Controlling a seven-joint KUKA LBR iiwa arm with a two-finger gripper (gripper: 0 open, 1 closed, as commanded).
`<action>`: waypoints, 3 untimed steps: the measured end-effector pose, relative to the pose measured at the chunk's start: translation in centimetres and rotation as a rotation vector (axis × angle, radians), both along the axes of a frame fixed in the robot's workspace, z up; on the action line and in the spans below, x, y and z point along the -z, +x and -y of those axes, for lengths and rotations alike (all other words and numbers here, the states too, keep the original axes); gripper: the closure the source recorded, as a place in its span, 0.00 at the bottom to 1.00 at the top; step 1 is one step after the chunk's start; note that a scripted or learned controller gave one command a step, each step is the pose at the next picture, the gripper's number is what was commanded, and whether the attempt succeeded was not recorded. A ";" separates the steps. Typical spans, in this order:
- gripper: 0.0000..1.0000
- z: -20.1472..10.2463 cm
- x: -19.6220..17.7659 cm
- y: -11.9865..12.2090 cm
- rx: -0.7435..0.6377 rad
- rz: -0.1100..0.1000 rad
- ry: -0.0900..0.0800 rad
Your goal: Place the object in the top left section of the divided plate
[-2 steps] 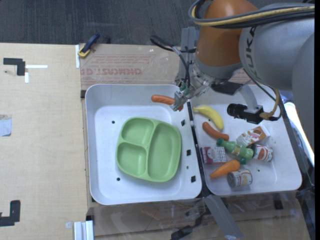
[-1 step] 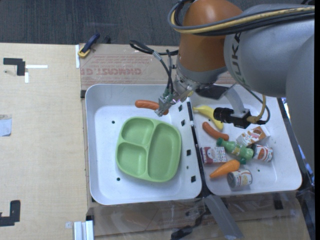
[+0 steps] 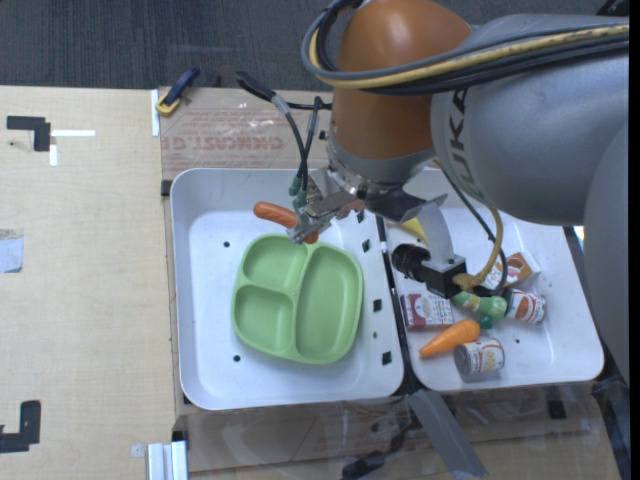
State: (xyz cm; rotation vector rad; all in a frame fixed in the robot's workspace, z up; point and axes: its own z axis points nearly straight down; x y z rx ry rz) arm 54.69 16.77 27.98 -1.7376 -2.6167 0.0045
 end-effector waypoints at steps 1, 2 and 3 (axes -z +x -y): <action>0.00 0.0 0.0 0.0 0.000 0.000 0.000; 0.00 -2.7 16.6 -0.2 0.152 0.013 0.007; 0.00 -3.8 17.1 -4.3 0.512 0.054 0.029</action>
